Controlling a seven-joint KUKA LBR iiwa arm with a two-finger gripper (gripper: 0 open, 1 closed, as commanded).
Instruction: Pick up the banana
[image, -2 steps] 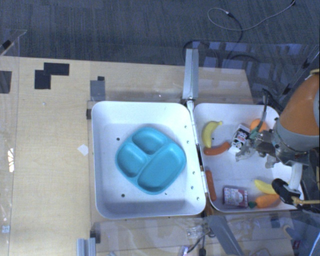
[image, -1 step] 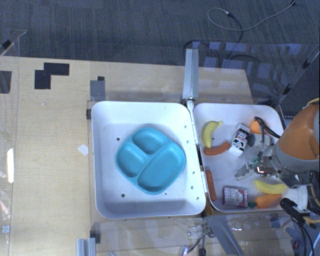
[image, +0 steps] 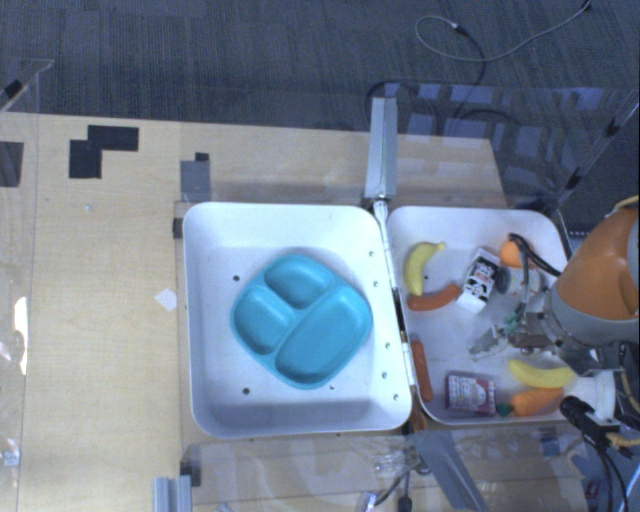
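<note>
Two bananas lie in the right bin (image: 545, 222). One banana (image: 421, 266), yellow with a green tip, rests near the bin's upper left, just above an orange-red sausage (image: 436, 298). The other banana (image: 541, 374) lies near the lower right, partly under the arm's wrist and right above a carrot (image: 536, 402). My gripper (image: 501, 336) hangs low over the bin floor, between a small white carton (image: 482, 279) and the lower banana, a little to that banana's upper left. Nothing shows in its grasp.
The left bin (image: 200, 330) holds a blue divided plate (image: 302, 319). In the right bin there are also a second sausage (image: 422, 369) by the left wall, a maroon packet (image: 470, 393) and an orange fruit (image: 512, 252). The arm's orange band (image: 608, 270) covers the bin's right side.
</note>
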